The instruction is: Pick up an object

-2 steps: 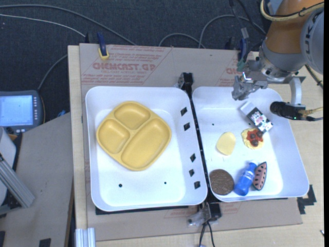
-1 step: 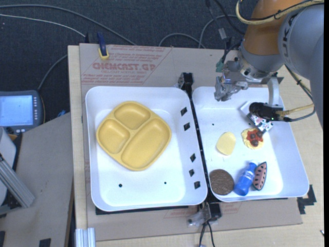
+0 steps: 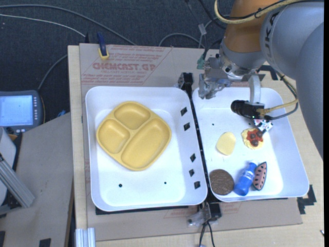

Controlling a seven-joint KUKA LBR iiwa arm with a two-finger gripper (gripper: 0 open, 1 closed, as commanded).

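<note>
My gripper (image 3: 207, 90) hangs over the far left corner of the right bin (image 3: 288, 138), close to the divider between the bins, with nothing seen in it. Several small things lie in that bin, nearer the camera than the gripper. A pale yellow piece (image 3: 225, 143) rests in the middle. To its right is a small orange and red toy (image 3: 253, 137). Along the front lie a brown round disc (image 3: 221, 181), a blue bottle (image 3: 245, 179) and a red and black striped piece (image 3: 260, 175).
The left bin (image 3: 97, 179) holds a yellow plate with three compartments (image 3: 133, 135). A cardboard sheet with red print (image 3: 128, 63) lies behind the bins. The grey arm with its orange band (image 3: 252, 19) comes in from the upper right.
</note>
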